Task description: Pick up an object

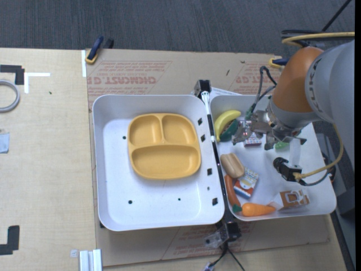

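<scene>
While the end effector (pixel 246 133) crowds the banana (pixel 225 119), the right bin's (pixel 316 206) centre lies open.

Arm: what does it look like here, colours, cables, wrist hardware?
The arm is a bulky rounded grey casing with a glossy orange band above the wrist. Thin dark cables and a yellow cable run along it. The gripper end is a cluster of small grey metal and black parts.

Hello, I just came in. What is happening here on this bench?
A grey robot arm reaches from the right into the right bin, which holds toy food: a banana, a bread roll, a carrot and small cartons. Its gripper hangs low near the banana. The left bin holds a yellow divided plate.
</scene>
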`<state>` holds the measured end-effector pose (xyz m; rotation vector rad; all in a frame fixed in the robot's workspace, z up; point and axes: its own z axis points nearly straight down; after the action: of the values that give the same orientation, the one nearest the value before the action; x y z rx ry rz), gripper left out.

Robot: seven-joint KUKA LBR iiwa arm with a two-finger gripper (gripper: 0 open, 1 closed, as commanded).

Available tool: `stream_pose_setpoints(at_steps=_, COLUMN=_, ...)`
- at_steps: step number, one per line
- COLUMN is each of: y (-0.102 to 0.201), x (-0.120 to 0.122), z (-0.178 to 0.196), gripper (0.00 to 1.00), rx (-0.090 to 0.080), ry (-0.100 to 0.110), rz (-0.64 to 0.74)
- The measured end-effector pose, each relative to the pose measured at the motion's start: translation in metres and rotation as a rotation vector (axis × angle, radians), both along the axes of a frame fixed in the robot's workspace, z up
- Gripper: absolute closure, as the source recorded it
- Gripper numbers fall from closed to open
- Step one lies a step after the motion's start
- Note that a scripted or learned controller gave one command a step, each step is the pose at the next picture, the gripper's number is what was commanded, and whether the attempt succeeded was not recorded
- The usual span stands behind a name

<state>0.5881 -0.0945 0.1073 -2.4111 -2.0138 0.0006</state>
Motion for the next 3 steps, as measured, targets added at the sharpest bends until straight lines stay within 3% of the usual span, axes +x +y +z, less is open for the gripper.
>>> stream_pose_setpoints(at_steps=1, y=0.0, x=0.001, z=0.01, gripper=1.0, rx=0.0, ry=-0.001, rz=-0.002)
stream_pose_setpoints(at_steps=2, y=-0.023, x=0.035, z=0.201, gripper=1.0, rx=-0.002, ry=0.0, rz=-0.043)
stream_pose_setpoints(at_steps=3, y=-0.052, x=0.027, z=0.416, gripper=1.0, rx=-0.002, ry=0.0, rz=0.079)
